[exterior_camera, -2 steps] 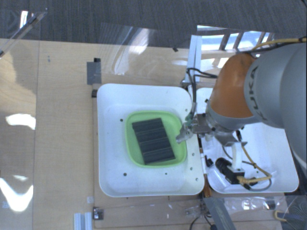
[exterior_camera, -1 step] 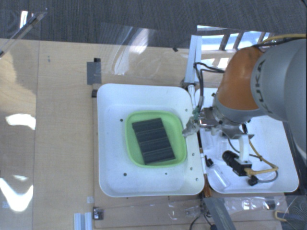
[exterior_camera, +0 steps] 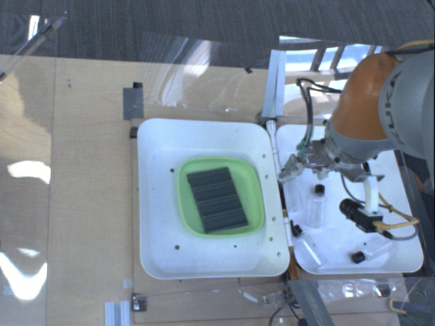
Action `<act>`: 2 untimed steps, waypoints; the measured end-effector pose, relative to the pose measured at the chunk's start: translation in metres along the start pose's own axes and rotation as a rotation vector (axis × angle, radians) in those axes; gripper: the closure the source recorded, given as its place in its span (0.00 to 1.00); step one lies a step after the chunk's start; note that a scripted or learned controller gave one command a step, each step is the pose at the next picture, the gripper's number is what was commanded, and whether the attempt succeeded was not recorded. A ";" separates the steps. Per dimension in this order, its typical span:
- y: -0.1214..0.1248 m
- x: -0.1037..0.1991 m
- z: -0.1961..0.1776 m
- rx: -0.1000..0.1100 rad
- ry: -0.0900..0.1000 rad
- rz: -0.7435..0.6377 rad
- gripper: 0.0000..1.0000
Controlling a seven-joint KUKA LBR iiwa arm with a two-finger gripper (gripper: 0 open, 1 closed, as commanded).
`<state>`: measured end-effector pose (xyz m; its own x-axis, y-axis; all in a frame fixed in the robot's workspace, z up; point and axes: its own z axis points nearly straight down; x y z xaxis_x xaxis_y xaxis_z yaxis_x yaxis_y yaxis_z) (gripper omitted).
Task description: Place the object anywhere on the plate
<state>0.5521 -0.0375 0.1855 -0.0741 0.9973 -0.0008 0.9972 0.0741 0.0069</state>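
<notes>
hovering at the right bin's (exterior_camera: 408, 260) upper left, the gripper (exterior_camera: 293, 168) was seen; finger opening and hold could not be told.

Robotics lab: industrial arm (exterior_camera: 380, 107) over wooden table (exterior_camera: 68, 182), two white bins (exterior_camera: 156, 250), clear acrylic guard (exterior_camera: 27, 202), grey carpet (exterior_camera: 170, 5).

a dark grey ribbed block (exterior_camera: 217, 200) lies flat on the green plate (exterior_camera: 253, 182), near its middle and turned slightly askew to its edges. the plate, square with rounded corners, sits in the middle of the left bin (exterior_camera: 156, 250).
</notes>
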 end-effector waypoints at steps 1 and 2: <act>-0.020 0.073 -0.012 0.002 0.002 0.052 0.00; -0.014 0.076 0.001 0.003 0.001 0.061 0.00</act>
<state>0.5325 0.0375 0.1848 -0.0128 0.9999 0.0005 0.9999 0.0128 0.0037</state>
